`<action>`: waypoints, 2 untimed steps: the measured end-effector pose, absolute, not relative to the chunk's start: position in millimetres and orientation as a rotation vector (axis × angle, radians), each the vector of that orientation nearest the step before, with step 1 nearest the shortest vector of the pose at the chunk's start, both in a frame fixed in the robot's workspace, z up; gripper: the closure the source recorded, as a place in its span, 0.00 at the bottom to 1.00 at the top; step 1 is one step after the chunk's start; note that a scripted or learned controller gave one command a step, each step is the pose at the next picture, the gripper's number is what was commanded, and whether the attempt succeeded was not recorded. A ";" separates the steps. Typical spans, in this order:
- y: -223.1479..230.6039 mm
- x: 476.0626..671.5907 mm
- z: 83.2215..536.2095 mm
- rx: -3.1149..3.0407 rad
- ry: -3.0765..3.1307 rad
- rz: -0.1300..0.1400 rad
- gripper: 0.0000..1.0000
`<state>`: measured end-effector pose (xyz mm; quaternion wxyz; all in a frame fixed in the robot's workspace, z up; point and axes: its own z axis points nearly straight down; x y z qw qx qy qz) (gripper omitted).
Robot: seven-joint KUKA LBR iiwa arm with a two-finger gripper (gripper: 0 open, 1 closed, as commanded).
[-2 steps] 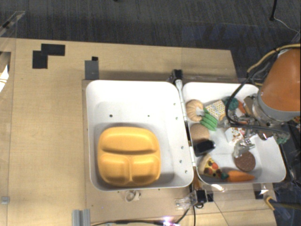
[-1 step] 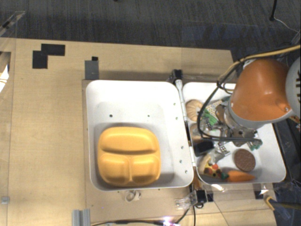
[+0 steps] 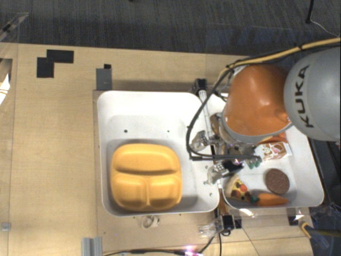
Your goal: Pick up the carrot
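Note:
The carrot (image 3: 270, 199) is a small orange piece lying on its side near the front wall of the right bin (image 3: 311, 167). The arm's orange band and grey wrist hang over the rear left part of that bin and cover much of it. The gripper (image 3: 226, 167) sits below the band, over the divide between the two bins, up and to the left of the carrot. Its fingers are lost among cables and brackets. Nothing is seen held.
A large yellow moulded piece (image 3: 146, 175) fills the front of the left bin (image 3: 144, 108). In the right bin lie a brown disc (image 3: 277, 181), a printed packet (image 3: 275, 150) and a small multicoloured item (image 3: 240, 190) beside the carrot.

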<state>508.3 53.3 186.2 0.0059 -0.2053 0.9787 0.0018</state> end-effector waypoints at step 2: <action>47.1 533.0 185.2 -1.103 2.933 0.002 0.00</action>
